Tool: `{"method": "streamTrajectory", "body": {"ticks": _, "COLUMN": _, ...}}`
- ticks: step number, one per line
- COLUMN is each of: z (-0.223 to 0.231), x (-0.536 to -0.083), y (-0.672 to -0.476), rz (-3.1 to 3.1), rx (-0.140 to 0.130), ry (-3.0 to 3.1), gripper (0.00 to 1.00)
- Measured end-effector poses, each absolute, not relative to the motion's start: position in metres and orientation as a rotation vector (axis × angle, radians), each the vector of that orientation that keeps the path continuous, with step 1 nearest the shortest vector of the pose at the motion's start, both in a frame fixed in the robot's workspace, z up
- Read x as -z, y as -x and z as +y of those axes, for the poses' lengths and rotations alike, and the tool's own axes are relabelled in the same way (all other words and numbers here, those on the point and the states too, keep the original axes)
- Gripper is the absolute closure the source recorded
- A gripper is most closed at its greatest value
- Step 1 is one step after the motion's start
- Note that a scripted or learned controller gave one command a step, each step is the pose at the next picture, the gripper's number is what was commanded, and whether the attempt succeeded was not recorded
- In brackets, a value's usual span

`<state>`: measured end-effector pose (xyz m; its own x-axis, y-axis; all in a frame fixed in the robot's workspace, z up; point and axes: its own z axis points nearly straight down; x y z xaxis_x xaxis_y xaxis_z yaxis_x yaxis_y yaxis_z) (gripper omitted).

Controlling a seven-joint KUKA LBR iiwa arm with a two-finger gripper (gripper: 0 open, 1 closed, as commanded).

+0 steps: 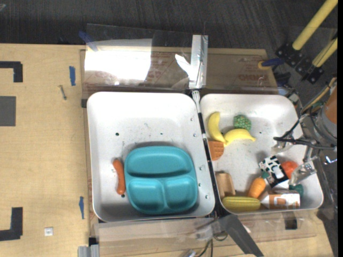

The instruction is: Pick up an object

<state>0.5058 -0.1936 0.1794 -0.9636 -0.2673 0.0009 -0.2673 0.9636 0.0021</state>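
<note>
Camera view: no object is lifted yet. You find the toys lying in the right bin point(252, 101). The gripper point(306, 167) hovers at its right edge; jaw state cannot be told.

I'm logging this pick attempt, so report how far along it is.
Done: the arm has reached in at the right bin, with the tool low at its right side, close to the black-and-white toy. In hand: nothing visibly; no object sits between the tool's tips. Left: grasp and lift. The banana, corn and the other toys lie in the bin.
</note>
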Motion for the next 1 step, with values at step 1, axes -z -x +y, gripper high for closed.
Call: {"method": "streamTrajectory", "body": {"ticks": 1, "z": -0.1893, "x": -0.112, "y": -0.5179, "rz": -3.141, "rx": -0.017, "ry": -0.334, "gripper": 0.0}}
